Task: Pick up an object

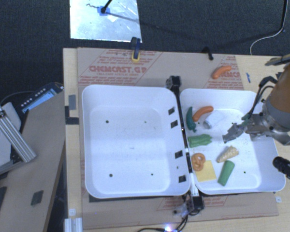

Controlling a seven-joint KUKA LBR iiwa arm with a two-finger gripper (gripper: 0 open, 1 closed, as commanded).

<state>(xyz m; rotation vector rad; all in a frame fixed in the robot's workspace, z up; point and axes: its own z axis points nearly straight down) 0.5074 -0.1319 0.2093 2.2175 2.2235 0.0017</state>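
Here, the end effector [230, 133] is seen low inside the right bin [266, 180], reached in from that bin's right side on the grey arm [280, 112]; whether it is apart or together cannot be told. Nothing is seen held in it. Just below the end effector, inside the right bin, a pale corn piece [227, 153] is lying, and a green cylinder [225, 172] is found below that. Toward the right bin's left wall are seen a green pepper [199, 140], an orange sausage [203, 112], an orange ring [198, 160] and a yellow square [206, 171]. Another orange sausage [221, 72] lies on the desk [116, 66] beyond the right bin's far rim
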